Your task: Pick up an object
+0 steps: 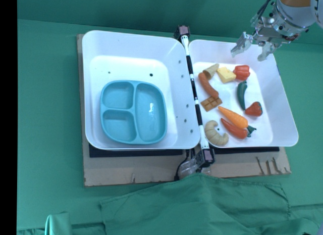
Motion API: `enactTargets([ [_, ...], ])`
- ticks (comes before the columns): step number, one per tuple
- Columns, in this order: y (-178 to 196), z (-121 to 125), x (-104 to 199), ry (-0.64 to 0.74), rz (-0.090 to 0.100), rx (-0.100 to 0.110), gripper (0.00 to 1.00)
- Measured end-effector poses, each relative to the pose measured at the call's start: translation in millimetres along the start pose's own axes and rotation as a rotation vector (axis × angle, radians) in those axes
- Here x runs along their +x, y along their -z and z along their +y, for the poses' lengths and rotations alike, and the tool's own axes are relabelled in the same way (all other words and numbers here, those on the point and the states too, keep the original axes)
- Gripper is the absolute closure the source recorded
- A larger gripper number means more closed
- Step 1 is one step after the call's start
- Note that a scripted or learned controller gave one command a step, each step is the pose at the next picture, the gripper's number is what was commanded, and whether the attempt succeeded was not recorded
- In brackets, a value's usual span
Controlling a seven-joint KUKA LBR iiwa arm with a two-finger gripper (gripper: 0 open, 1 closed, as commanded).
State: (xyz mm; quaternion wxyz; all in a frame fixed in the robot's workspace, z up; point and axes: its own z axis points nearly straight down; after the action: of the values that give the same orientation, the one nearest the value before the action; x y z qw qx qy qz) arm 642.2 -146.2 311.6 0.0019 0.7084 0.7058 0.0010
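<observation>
Claw spread w/ nothing between its fingers, hanging above the far edge of the right bin. Inside that bin — red pepper nearest under the claw, cheese wedge just left of it, green chili below.

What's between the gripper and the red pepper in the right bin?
Nothing visible. The gripper hangs open above the right bin's far rim, with bare space down to the red pepper. The cheese wedge sits beside the pepper, not over it.
</observation>
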Motion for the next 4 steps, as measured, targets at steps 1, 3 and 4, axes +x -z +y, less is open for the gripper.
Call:
enactTargets([
  [1, -22.6, 58.1, -23.8, 0.001, -0.005, -0.003, 0.00],
  [3, -126.7, 58.2, -30.9, 0.007, 0.011, 0.013, 0.00],
  [4, -127.9, 57.7, -34.8, 0.008, 0.013, 0.013, 0.00],
])
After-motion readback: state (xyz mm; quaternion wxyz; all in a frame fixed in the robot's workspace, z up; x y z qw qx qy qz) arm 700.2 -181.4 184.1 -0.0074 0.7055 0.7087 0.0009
